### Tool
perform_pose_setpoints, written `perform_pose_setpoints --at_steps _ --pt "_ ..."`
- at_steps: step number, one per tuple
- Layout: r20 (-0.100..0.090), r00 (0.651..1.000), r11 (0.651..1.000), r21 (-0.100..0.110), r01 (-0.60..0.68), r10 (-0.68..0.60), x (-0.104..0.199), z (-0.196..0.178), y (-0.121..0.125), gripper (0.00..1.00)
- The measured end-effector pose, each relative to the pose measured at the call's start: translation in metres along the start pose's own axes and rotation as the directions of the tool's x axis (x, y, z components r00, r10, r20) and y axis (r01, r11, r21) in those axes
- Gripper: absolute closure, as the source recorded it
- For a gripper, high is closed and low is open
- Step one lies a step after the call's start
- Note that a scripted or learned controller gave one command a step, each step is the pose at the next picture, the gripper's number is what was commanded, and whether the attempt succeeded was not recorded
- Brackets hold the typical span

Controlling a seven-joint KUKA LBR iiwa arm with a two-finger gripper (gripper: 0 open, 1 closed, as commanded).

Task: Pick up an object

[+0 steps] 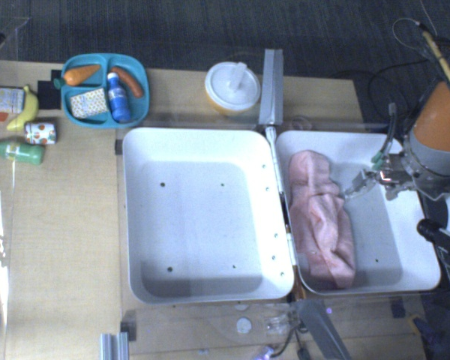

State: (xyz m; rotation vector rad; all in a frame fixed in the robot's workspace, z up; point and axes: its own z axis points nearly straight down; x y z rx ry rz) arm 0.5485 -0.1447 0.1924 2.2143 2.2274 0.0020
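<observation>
Pink cloth (321, 220), crumpled, right bin (405, 276); we log the gripper (352, 189) at its edge, finger spread beyond our telling.

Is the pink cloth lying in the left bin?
No, the pink cloth lies in the right bin, along its left side.

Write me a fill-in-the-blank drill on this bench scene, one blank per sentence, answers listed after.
1. The crumpled pink cloth lies in the ____ bin of the camera view.
2. The band above the arm's wrist, over the gripper, is coloured ____.
3. The blue divided tray sits on the bench beyond the left bin's far ____ corner.
4. The round cup with the ____ lid stands behind the bins, near the divider between them.

Missing words: right; orange; left; white
</observation>
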Motion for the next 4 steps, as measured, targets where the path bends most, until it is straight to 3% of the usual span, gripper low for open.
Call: perform_pose_setpoints --at_steps 1,2,3,4 --pt "0.001 0.996 0.996 -0.008 0.088 -0.088 0.036 0.096 0.012 0.00" --pt "0.000 0.996 0.996 -0.010 0.090 -0.090 0.038 0.085 0.014 1.00" --pt "0.002 0.986 0.986 -0.004 0.168 -0.168 0.067 0.002 0.105 1.00" --pt "0.002 0.863 0.863 -0.003 0.506 -0.506 0.083 0.007 0.109 1.00"
